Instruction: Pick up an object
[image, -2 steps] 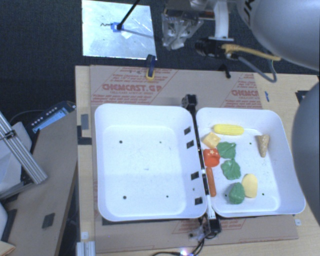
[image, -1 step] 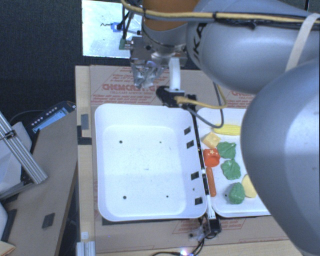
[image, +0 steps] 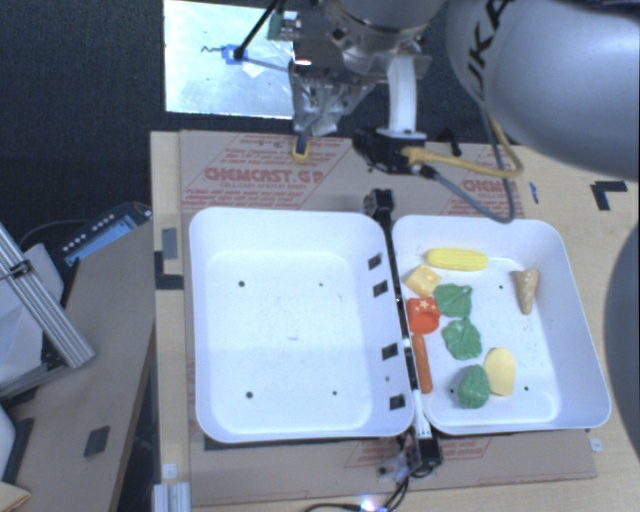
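Gripper (image: 318, 118) above bench's far edge, finger state cannot be told, corn cob (image: 457, 260) near right bin (image: 560, 240) far edge

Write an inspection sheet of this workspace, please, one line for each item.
Surface: two white bins side by side on a cardboard sheet; left bin; right bin.
Job's things: all in the right bin: corn, yellow block, tomato, carrot, three green pieces, lemon, tan cone.
Clutter: nothing seen in the left bin.
Grippers: gripper raised beyond the bins, above the cardboard's far edge; nothing seen in it.
Cables: yellow and grey hoses near the right bin's far rim.
Surroundings: metal rail at left; bright panel at the back.
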